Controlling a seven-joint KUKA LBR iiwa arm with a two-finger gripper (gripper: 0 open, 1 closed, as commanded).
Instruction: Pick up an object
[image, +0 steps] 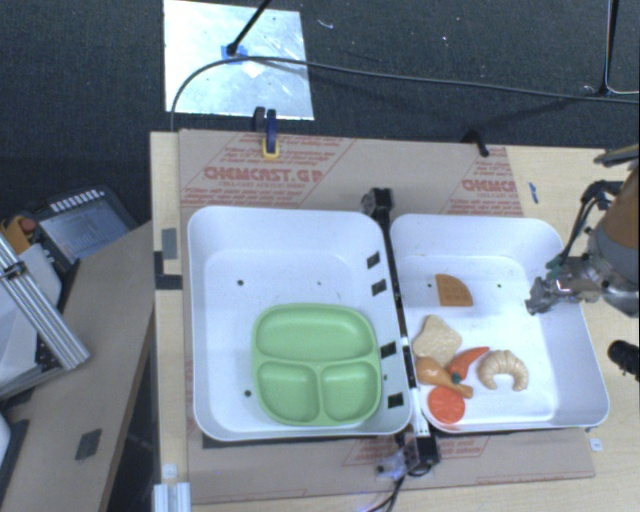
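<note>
Overhead slanted view of the worktop (330, 160), which carries two shallow white bins side by side. My arm (618, 240) enters from the right edge of the view, and my claw (541, 297) hangs at the right rim of the right bin (500, 240). I cannot tell from this view how my claw stands, and nothing shows between its tips.

The pickable items lie in the right bin, all to the left of my claw and mostly nearer the camera. An orange-brown wedge (454, 291), resembling a slice of toast, lies well apart from my claw, at about its level, toward the bin's middle. Below it, a pale bread-like piece (436, 338) touches an orange carrot (433, 374). A red-orange pepper-shaped piece (470, 358) lies just beside the carrot. A red round disc (447, 405), perhaps a tomato slice, sits at the bin's near left corner. A cream croissant (503, 369) lies nearest my claw, below and slightly left of it, apart from it.

The left bin (280, 240), beyond the divider from my claw, holds a green three-compartment plate (316, 362) in its near half.
</note>
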